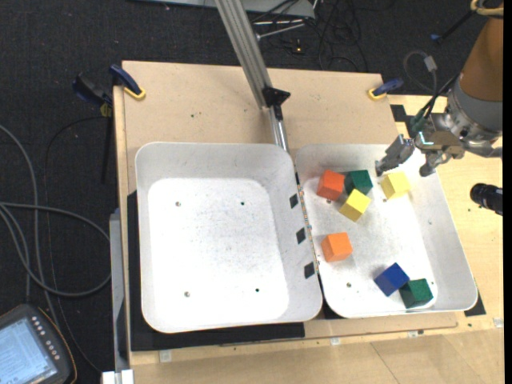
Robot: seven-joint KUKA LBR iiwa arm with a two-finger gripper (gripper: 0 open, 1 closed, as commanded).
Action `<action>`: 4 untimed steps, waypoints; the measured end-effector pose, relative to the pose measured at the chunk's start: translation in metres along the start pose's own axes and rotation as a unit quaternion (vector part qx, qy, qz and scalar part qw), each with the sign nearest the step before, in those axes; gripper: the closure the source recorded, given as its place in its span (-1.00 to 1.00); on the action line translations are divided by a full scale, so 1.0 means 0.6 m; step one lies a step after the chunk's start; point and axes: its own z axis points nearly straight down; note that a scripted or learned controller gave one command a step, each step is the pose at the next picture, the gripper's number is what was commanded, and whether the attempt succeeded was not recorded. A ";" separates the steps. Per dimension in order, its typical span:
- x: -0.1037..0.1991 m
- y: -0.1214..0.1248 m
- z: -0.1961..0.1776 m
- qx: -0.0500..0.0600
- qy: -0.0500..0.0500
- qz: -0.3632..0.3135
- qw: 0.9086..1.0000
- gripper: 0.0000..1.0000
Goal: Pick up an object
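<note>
Fingers [412,157] spread wide, holding nothing | above right bin [448,238] far edge | yellow block [395,185] just below

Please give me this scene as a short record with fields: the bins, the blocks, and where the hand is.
bins: two white, side by side; right bin
blocks: seven, all in the right bin
far cluster: orange block, green block, yellow block, second yellow block
middle: orange cube
near corner: blue block touching dark green block
hand: above the far right corner, holding nothing
</note>
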 end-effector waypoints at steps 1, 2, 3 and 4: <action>0.000 0.001 -0.004 -0.002 -0.001 0.000 1.000 -1.00; 0.011 0.012 0.078 0.000 0.000 0.000 1.000 -1.00; 0.011 0.011 0.186 0.001 0.000 0.001 1.000 -1.00; -0.001 0.009 0.264 0.000 0.000 0.001 1.000 -1.00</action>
